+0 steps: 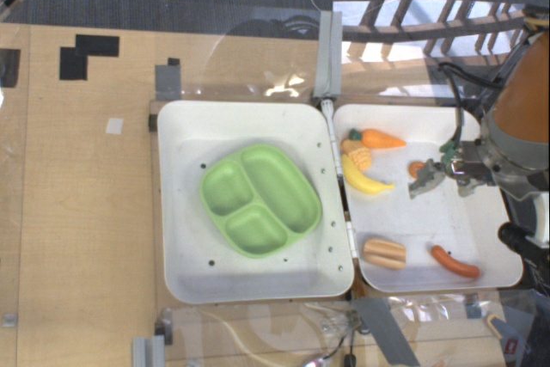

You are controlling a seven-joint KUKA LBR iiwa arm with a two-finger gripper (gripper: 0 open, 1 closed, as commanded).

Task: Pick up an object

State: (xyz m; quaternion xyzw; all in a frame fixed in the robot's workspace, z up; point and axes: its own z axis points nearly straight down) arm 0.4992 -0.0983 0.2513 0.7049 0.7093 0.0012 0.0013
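The grey two-finger pincer (427, 180) hangs low in the right white bin (481, 120), fingers spread with nothing between them. A small orange-brown lump of toy food (417, 168) sits touching its upper left tip, so that's probably the target.

My arm (524, 99) runs off the right edge; my fingers (424, 180) partly cover a small orange piece (416, 168).

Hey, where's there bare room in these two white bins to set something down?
Left white bin: bare floor rings the green three-compartment plate, widest along the front edge. Right white bin: free middle between yellow toy banana and red sausage. Crowded near the orange toy carrot and gripper.
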